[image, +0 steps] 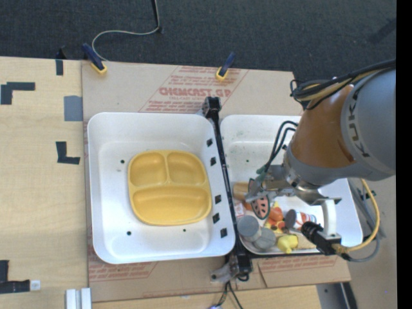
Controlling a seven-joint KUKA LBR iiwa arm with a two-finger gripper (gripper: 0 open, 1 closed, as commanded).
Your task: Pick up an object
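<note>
The arm reaches over the right bin from the right. My gripper hangs low at the bin's left-centre, just above a watermelon-slice toy. Whether anything sits between its fingers I cannot tell. Below it lie a grey round piece, another grey lump, a small orange piece, a yellow toy and a white tube with a red label. A brownish item lies left of the gripper by the bin wall.
The left bin holds a yellow divided plate. A black divider with clips runs between the bins. Cardboard lies under both bins, with yellow clamps at its far edge. The arm's body covers the right bin's right half.
</note>
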